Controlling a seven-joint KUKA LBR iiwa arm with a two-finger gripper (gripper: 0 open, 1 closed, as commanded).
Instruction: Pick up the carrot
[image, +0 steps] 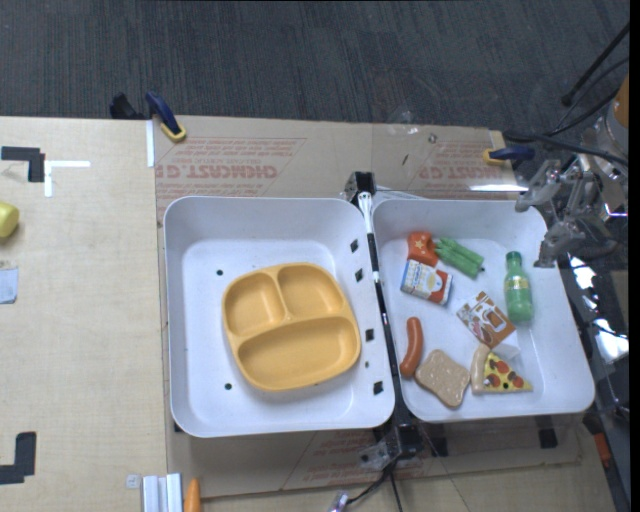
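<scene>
The carrot (424, 247) is a small orange-red toy with a green leafy top pointing right. It lies near the back of the right bin (565, 330), touching the top of a milk carton (426, 281). My gripper (562, 215) hangs at the right bin's far right corner, well to the right of the carrot and apart from it. Nothing shows in its grasp.
Also in the right bin are a green bottle (517, 287), a snack packet (486, 318), a sausage (411, 346), a bread slice (443, 377) and a pizza slice (498, 373). The left bin (190, 300) holds a yellow divided plate (290, 326).
</scene>
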